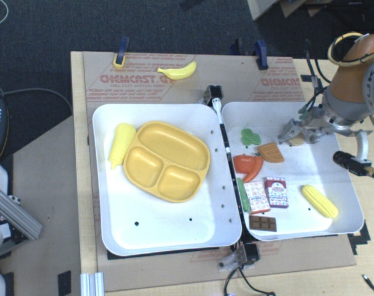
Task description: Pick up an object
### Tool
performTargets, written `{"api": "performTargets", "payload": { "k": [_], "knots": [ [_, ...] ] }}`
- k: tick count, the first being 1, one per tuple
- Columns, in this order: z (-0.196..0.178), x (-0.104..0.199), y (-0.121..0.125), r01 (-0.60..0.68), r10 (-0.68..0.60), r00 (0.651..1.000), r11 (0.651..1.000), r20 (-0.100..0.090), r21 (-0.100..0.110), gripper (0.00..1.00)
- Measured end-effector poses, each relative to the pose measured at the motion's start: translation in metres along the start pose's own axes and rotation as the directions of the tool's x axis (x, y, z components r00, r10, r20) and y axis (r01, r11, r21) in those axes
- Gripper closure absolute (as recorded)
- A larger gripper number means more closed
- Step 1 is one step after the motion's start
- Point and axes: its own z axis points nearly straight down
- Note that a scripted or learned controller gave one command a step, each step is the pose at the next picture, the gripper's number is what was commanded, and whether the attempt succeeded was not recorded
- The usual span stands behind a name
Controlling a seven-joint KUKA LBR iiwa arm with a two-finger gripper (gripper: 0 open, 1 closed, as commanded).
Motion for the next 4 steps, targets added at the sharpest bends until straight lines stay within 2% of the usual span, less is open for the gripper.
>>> {"api": "performTargets", "payload": {
  "k": [1, 3, 4],
  "knots": [
    [-0.011, -0.002, 0.0, 0.0, 0.0, 1.0, 1.0, 0.005, -0.002, 1.0],
    [-0.14, 0.003, 0.004, -0.001, 0.002, 1.0, 1.0, 0.008, -0.011, 1.0],
    [-0.14, 0.003, 0.005, -0.001, 0.001, 1.0, 1.0, 0.006, -0.005, 1.0]
  ]
}}
